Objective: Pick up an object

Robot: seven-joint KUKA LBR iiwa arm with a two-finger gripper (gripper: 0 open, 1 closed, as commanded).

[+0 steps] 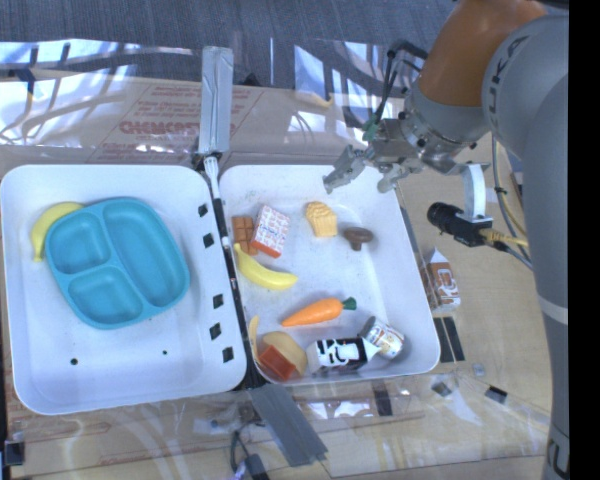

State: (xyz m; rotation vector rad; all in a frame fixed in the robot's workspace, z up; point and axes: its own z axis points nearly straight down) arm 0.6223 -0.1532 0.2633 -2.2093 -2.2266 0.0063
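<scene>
My gripper [365, 175] hangs over the far right corner of the right bin [412, 298]; its fingers are spread and hold nothing. Below it in that bin lie a pale yellow block [321, 218] and a small brown mushroom [357, 236]. Further left are a red-and-white carton [271, 230], a brown waffle piece [243, 231] and a banana [263, 271]. Toward the near side lie a carrot [315, 312], a red-and-tan round item [280, 355], a black-and-white bottle [340, 352] and a small can [384, 340].
The left bin [40, 368] holds a blue divided plate [118, 260] and a second banana [48, 224] by its far left wall. A small packet [442, 280] lies on the bench just right of the right bin. The arm's cable and black fitting [458, 223] hang there too.
</scene>
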